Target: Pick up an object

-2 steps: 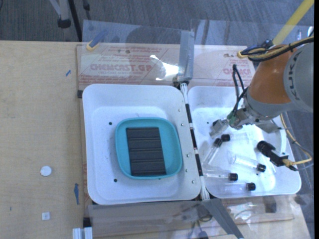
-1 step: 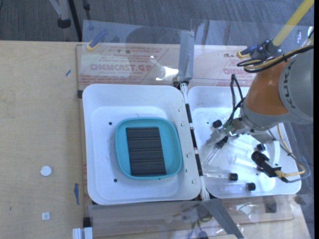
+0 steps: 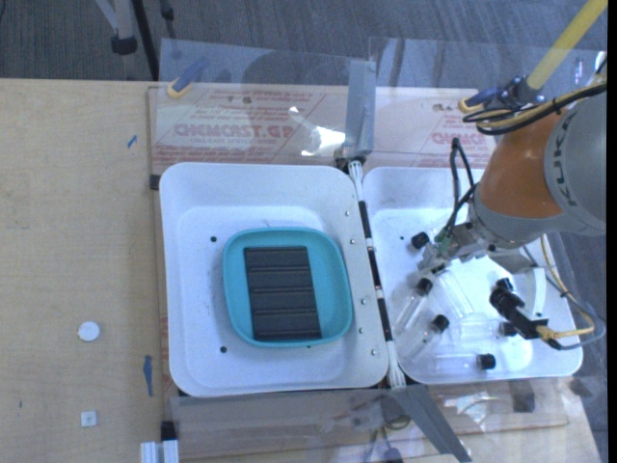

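Left bin (image 3: 193, 201): matte white plastic, rounded corners; holds a teal rounded-square tray (image 3: 333, 292) with a dark ribbed slab (image 3: 281, 293) inside; right bin (image 3: 395, 210) holds clear plastic vials with black caps (image 3: 439, 323), scattered; gripper (image 3: 445, 251) low over that bin's upper middle, beside the vials; claw state: cannot tell.
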